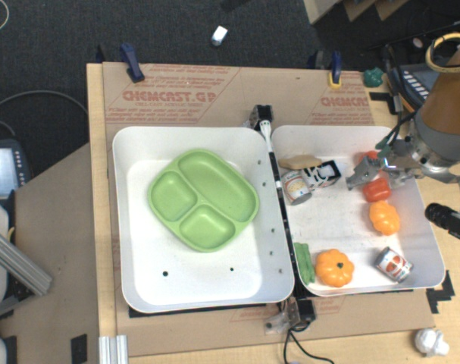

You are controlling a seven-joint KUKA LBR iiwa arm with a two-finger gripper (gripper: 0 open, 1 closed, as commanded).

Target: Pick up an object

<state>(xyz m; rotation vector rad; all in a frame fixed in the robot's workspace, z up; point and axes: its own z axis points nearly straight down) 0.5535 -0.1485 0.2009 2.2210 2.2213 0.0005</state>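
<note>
One red pepper (377, 190) sits just beneath my gripper (371, 170) in the right bin (343, 139), an orange pepper (384, 218) just below it in view; grip state unclear.

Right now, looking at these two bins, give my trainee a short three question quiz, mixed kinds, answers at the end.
1. True or false: the light green three-compartment plastic plate lies in the right white bin.
2. Which sits nearest the hand? A) small orange plastic pumpkin B) red plastic pepper C) red-and-white tin can
3. Fill in: the plate has ___ compartments.

Key: 1 false, it lies in the left white bin. 2 B. 3 three.
</note>
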